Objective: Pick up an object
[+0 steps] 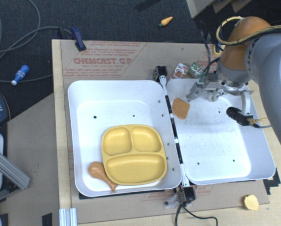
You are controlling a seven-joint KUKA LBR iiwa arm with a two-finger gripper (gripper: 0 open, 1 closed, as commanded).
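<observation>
My gripper (202, 94) hangs over the back left part of the right bin (225, 164), below the orange band of the arm. Its fingers stand apart, open, and nothing is between them. A tan slice of toast (180, 108) lies on the bin floor just left of and below the gripper, close to the bin's left wall. In the left bin (84, 102) sits a yellow divided plate (133, 153). An orange-brown drumstick (101, 173) lies against the plate's front left edge.
Small wrapped items (186, 69) lie at the back rim of the right bin. A black cable piece (237, 115) hangs by the arm. A yellow lump (250, 202) rests on the bench at front right. Cables and a blue bottle (20, 73) lie on the floor.
</observation>
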